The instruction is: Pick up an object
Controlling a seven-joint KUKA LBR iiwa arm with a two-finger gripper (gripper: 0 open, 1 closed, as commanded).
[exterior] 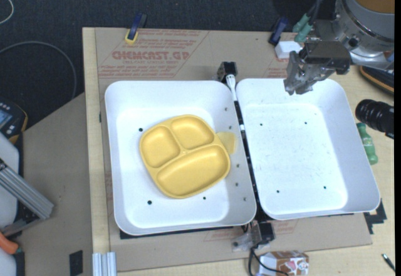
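I see the yellow divided plate (184, 155) lying flat in the middle of the left bin (119, 143), which covers the bench's left half. The right bin (351, 143) sits just beside it. My tool (299, 85) hangs over that bin's far edge, toward the bench's far right corner, gripping nothing; whether it is open or closed I cannot tell.
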